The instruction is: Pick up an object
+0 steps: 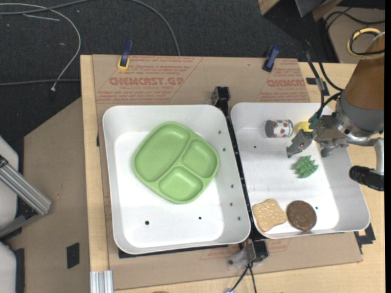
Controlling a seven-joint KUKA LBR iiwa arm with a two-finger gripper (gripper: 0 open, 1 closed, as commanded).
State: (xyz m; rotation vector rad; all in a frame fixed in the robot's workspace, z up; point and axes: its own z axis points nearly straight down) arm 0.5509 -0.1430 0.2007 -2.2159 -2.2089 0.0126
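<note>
The right bin (256,163) holds a small green leafy toy (305,166), a white and red can-like toy (278,128) with a yellow piece (303,126) beside it, a tan cracker (269,215) and a round brown cookie (302,215). My gripper (313,146) hangs over the bin's upper middle, just above the green leafy toy and right of the can toy. Its two grey fingers (298,144) stand spread apart with nothing between them.
A green divided plate (176,162) lies in the left bin (122,224). A black clip (221,95) sits between the bins at the back. Blue clamps (125,55) hold the cardboard base. The arm's orange band (369,84) is at the right.
</note>
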